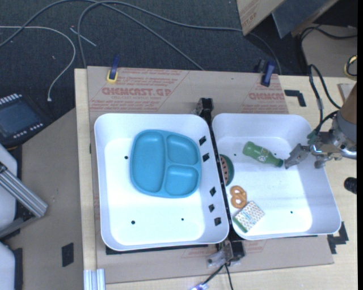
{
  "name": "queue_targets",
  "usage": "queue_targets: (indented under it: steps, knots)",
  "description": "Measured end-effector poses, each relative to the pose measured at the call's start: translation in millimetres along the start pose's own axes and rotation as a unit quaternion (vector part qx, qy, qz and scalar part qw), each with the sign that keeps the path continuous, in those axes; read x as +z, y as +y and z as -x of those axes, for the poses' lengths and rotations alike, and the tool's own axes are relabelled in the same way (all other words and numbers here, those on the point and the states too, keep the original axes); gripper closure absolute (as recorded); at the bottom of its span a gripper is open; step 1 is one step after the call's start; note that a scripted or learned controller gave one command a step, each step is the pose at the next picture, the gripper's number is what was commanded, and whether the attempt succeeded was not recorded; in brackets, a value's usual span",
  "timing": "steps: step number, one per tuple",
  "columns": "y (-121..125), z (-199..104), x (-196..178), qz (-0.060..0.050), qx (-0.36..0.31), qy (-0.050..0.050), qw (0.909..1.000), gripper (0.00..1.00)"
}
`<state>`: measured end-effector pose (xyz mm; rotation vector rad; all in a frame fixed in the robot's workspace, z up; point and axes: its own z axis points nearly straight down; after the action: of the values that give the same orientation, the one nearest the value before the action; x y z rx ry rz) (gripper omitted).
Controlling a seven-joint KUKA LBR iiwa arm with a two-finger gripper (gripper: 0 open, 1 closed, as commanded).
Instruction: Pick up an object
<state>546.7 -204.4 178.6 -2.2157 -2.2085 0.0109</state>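
Lying just beside tool (309, 154): green bottle (262, 154)

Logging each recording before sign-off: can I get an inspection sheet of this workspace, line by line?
Surface: bench bearing left bin and right bin.
Job's things: green bottle, pretzel, patterned packet and a dark round item, all in the right bin.
Clutter: blue divided plate in the left bin.
Grippers: gripper over the right bin, beside the bottle, holding nothing seen.
Cables: loose cables on the floor behind.
Surroundings: cardboard box, blue clamps.
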Motion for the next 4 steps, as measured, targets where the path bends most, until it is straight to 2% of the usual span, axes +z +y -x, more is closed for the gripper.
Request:
queue_targets:
  steps: [1,3,4]
  knots:
    - [3.4,-0.3,-7.4,0.007,-0.002,-0.002,1.0000,0.00]
    - [3.6,-2.6,87.2,0.004,-0.002,-0.001,1.0000,0.00]
    - [5.2,-2.0,72.7,0.007,-0.002,-0.002,1.0000,1.00]
